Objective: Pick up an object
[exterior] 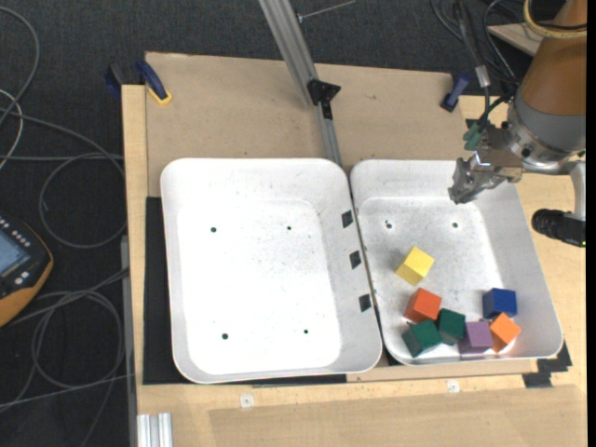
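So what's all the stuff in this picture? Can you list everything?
Yellow block: 1, yellow, right bin, alone near its middle.
Red-orange block: 1, right bin, near front.
Green blocks: 2, dark green, right bin front, side by side.
Purple block: 1, right bin front edge.
Orange block: 1, right bin front corner.
Blue block: 1, just behind the orange one.
Bins: 2, white, side by side on the bench.
Clamps: 2, blue, at the bench's back corners.
Cables: several, on the dark floor at left.
Arm: 1, grey with orange.
Gripper: 1, over the right bin's back edge.
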Controlling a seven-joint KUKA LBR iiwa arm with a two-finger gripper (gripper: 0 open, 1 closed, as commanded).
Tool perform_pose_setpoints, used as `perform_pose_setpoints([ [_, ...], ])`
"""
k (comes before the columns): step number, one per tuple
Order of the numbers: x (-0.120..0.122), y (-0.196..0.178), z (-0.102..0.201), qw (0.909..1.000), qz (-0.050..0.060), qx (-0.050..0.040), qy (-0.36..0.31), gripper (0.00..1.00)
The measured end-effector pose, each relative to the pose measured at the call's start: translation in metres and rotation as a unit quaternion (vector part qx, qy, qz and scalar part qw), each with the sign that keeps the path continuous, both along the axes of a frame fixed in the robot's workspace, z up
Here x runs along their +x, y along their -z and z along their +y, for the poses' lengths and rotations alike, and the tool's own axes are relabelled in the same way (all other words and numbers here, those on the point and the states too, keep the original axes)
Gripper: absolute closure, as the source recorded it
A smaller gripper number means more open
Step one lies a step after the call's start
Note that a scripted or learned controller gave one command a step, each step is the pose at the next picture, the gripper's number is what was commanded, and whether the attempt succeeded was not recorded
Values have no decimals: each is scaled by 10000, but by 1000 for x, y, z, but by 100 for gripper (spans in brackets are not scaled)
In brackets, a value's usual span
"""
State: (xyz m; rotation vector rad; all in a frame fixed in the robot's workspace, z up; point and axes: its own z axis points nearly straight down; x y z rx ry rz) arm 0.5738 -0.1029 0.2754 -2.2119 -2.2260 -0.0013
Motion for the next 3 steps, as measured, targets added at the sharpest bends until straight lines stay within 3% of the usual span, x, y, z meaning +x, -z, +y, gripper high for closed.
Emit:
perform_pose_setpoints([
  [3,-13,39,165,10000,7,1,-4,100],
])
